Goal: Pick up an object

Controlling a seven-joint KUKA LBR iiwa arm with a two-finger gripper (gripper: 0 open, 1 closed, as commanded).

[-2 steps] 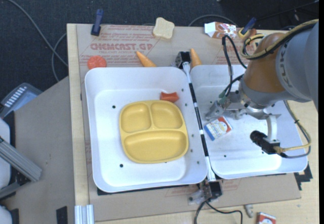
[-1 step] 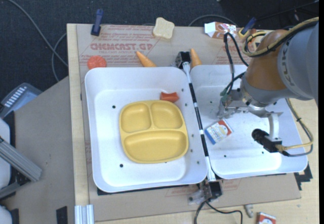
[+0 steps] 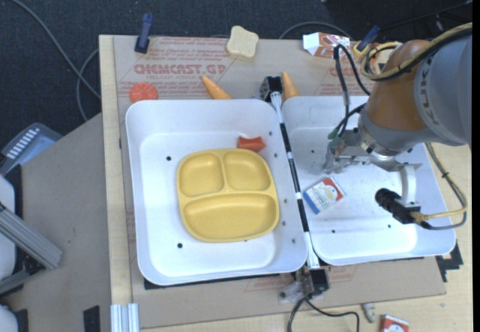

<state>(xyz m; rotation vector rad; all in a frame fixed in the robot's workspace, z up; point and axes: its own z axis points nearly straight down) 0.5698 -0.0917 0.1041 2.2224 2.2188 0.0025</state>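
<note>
Dark carpet surrounds a cardboard-topped bench (image 3: 187, 68) bearing two white bins, and the divided yellow plate (image 3: 225, 194) in the left bin (image 3: 150, 173) serves as the landmark. Just above the plate's upper right corner, an orange piece (image 3: 251, 143) lies on the bin floor, near but apart from the plate. To the right of the plate, across the seam between the bins, a small white packet (image 3: 324, 194) with red and blue print lies flat in the right bin (image 3: 360, 240). Above and to the right of that packet, still right of the plate, the gripper (image 3: 335, 158) hangs low over the right bin floor, with the grey arm (image 3: 442, 91) and its orange band (image 3: 394, 98) rising behind it; whether its fingers are spread or closed cannot be told, and nothing is seen between them. Beyond the plate, on the cardboard past the bins, sit a slice of bread (image 3: 242, 41), a carrot (image 3: 216, 88), a red disc (image 3: 142, 91) and a blue clip (image 3: 143, 32). A second carrot piece (image 3: 289, 86) lies near the seam's far end.
</note>
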